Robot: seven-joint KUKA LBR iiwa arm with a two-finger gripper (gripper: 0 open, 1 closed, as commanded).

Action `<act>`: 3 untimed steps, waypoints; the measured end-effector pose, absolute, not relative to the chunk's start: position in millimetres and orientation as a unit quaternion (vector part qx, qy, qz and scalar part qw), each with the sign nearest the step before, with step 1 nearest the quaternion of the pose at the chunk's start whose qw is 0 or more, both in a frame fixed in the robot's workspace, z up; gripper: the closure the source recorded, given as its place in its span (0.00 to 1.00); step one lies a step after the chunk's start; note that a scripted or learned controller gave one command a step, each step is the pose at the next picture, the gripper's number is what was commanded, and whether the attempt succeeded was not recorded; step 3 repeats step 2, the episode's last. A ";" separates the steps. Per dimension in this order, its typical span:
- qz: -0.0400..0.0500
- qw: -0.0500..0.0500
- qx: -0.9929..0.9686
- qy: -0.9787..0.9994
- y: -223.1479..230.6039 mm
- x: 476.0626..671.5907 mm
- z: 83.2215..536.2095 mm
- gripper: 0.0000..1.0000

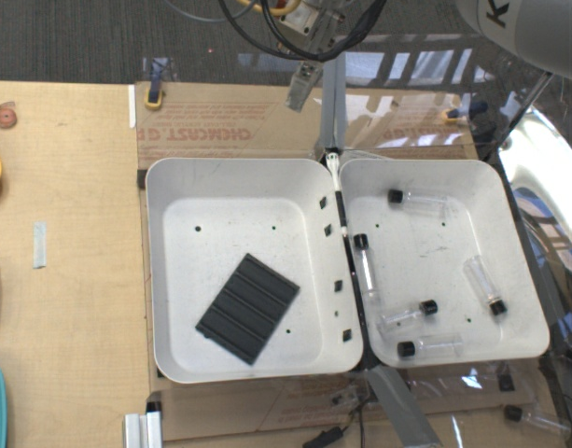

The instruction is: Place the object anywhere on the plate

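Note:
A black ribbed plate (248, 308) lies flat and turned at an angle in the lower middle of the left bin (174, 250). Several clear tubes with black caps lie in the right bin (509, 250): one near its back (418, 200), one along the divider (364, 267), one at the right (481, 283), and two near the front (405, 317) (433, 347). My gripper (302, 86) hangs high above the back edge of the bins, near the divider, far from the plate and the tubes. A pale slim piece shows at its tip; I cannot make out what it is.
Cables loop around the wrist at the top. A grey post (332, 110) rises behind the divider. Brown cardboard (230, 124) lies behind the bins. The tan bench (62, 250) stretches left, with small items at its edge.

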State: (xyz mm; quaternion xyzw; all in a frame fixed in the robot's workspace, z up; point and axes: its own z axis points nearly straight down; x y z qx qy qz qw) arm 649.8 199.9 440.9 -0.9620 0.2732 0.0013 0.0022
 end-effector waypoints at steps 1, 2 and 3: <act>0.002 0.002 -0.915 0.403 201.1 653.0 440.5 1.00; 0.002 0.001 -0.994 0.107 182.9 659.7 424.4 1.00; 0.002 0.001 -0.994 0.107 182.9 659.7 424.4 1.00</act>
